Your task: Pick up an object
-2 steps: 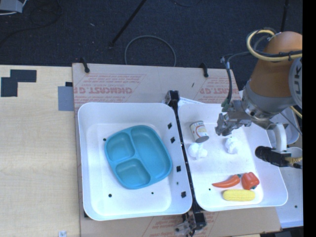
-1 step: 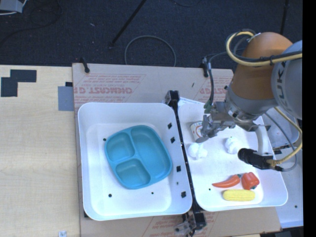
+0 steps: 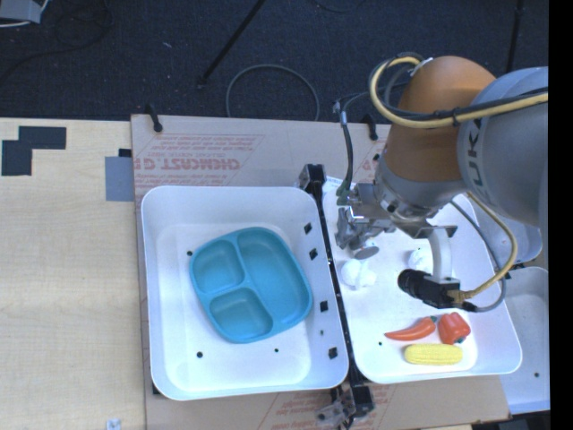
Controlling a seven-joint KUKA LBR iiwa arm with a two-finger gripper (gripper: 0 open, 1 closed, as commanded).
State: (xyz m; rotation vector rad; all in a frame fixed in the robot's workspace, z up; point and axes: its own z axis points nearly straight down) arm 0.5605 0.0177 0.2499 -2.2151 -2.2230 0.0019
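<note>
My gripper (image 3: 352,237) hangs low over the far left part of the right bin (image 3: 501,352), close to the divider between the bins. Just in front of it a small white lumpy object (image 3: 359,274) lies on the bin floor, apart from the gripper. At the near right of the same bin lie a red pepper (image 3: 455,327), an orange-red chili (image 3: 410,331) and a yellow corn cob (image 3: 433,355), close together. I see nothing held in the gripper.
The left bin (image 3: 170,240) holds a blue divided plate (image 3: 250,282) in its middle. The arm's grey and orange body covers the far right of the right bin. Cardboard and a wooden bench top surround the bins.
</note>
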